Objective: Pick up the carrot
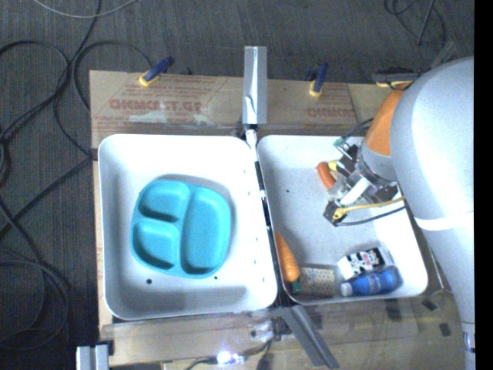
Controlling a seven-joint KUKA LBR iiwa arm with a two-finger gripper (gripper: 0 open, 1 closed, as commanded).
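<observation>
The carrot [287, 259] is orange and tapered. It lies along the left wall of the right bin [296, 168], near the front corner, pointing front to back. My gripper [337, 179] hangs over the right middle of that bin, well behind and to the right of the carrot and apart from it. A small orange-red thing [325, 174] shows right at the gripper's left side; I cannot make out whether it is held or lying on the bin floor.
A speckled brown block [316, 281] lies against the carrot's front end. A blue bottle [373, 282] and a white, black and red packet [361, 262] sit at the front right. The left bin [115, 230] holds a blue divided plate [183, 226].
</observation>
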